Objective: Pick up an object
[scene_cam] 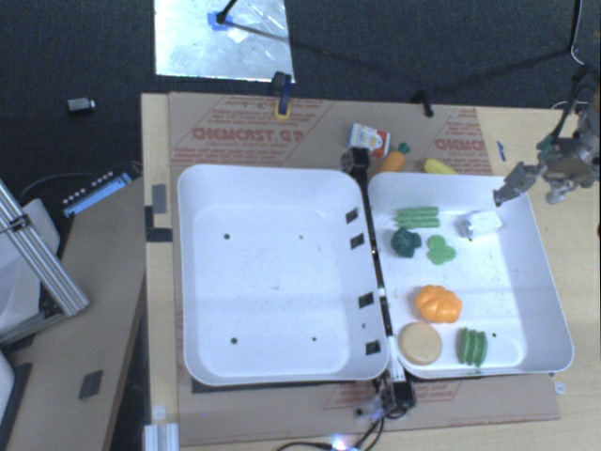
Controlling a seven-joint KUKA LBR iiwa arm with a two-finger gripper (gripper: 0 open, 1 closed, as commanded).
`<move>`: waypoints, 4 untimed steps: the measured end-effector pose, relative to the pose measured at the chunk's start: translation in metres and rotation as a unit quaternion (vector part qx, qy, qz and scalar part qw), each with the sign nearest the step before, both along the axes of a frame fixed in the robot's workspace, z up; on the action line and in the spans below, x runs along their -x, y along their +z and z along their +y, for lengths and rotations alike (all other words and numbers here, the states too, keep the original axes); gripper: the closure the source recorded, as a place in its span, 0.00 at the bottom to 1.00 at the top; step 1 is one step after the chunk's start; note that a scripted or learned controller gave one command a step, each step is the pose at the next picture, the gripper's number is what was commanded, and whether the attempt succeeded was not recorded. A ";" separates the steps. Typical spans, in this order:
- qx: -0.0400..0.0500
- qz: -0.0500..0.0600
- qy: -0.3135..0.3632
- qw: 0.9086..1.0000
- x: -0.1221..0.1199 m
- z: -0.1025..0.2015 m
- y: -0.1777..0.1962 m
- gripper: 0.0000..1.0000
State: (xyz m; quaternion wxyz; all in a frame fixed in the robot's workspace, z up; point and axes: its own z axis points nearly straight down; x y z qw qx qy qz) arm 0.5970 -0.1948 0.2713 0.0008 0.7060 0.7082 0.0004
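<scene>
The right bin (540, 280) holds a ridged green piece (417, 217), a dark green broccoli-like toy (406, 242), a light green leafy toy (439, 249), a small white object (482, 224), an orange pumpkin-like toy (438, 303), a tan disc (421, 343) and a green pepper-like toy (472, 347). My gripper (531, 194) hangs over the bin's far right corner, open, with nothing between its fingers. Its left fingertip (507, 189) is just up and right of the white object.
The left bin (272, 271) sits beside the right one, with a black-clipped divider (371, 252) between them. An orange toy (392, 162), a yellow toy (438, 167) and a small packet (366, 139) lie on the cardboard behind the bins. A clamp (281, 97) stands at the back edge.
</scene>
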 end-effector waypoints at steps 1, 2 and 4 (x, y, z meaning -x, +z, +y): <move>-0.003 0.006 0.002 1.000 0.006 0.054 -0.123 0.00; -0.002 0.005 0.000 1.000 0.064 0.099 -0.191 0.00; 0.000 -0.001 0.001 1.000 0.026 0.098 -0.186 1.00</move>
